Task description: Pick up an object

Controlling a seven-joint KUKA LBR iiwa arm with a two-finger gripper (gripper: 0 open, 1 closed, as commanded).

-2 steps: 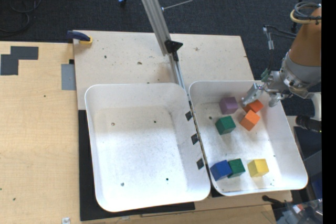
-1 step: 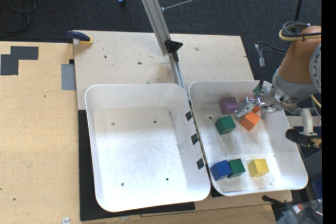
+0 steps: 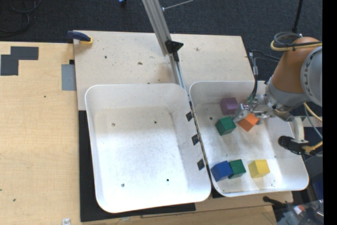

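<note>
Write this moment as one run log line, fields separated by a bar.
gripper over right bin | orange block at fingers, grasp unconfirmed | purple block, green block beside it

Surface materials and finishes

Bins (image 3: pixel 137 203): smooth white plastic, speckled. Bench (image 3: pixel 31 129): pale matt wood. Slanted rail (image 3: pixel 154 5): ribbed bare metal.

grey arm (image 3: pixel 310 79) with a rounded orange band and a looped cable above.
</note>
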